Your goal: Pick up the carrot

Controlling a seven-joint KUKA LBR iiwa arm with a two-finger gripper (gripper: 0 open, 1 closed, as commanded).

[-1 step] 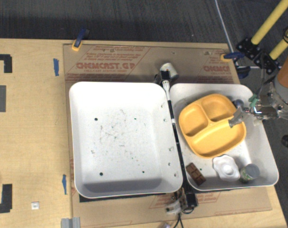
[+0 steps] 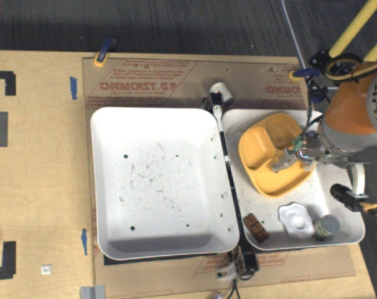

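Observation:
My gripper [image 2: 287, 159] reaches in from the right and hangs low over the right bin [image 2: 344, 238]. It is right above a yellow bowl-like object [image 2: 266, 151] that lies tilted in the upper half of that bin. The grey arm with its orange band [image 2: 353, 114] covers the bin's right side. Nothing carrot-shaped can be made out around the gripper, and the arm hides what lies under it.
A white bottle [image 2: 295, 220] and a small grey-green cylinder [image 2: 326, 227] lie at the right bin's front, and a brown block [image 2: 257, 228] at its front left corner. The left bin [image 2: 114, 129] is bare white with specks. A black divider [image 2: 226, 161] separates the bins.

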